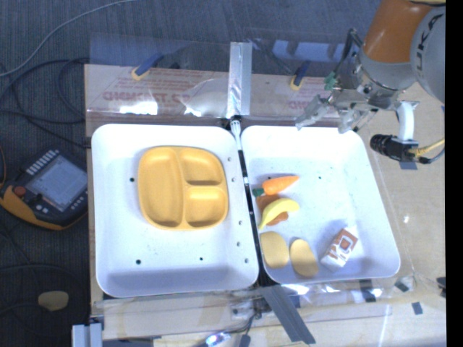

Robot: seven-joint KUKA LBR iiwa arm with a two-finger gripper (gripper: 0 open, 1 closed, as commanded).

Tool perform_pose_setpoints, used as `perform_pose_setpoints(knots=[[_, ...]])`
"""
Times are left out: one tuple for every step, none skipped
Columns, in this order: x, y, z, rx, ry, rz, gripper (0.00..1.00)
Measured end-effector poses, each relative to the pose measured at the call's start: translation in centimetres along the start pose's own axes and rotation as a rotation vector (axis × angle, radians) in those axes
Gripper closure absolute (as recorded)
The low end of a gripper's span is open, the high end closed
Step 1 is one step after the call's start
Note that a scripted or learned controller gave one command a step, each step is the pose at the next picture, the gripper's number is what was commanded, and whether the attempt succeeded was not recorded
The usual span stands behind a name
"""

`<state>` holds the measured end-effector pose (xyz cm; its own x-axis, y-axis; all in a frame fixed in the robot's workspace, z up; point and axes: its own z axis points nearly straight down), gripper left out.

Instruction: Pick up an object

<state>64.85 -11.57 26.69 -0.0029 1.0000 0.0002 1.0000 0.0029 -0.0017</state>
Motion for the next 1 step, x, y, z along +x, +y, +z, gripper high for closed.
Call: perform_pose_setpoints(knots=[[-3.57,0.59,11.67,0.002,-0.002,-0.104,0.00]])
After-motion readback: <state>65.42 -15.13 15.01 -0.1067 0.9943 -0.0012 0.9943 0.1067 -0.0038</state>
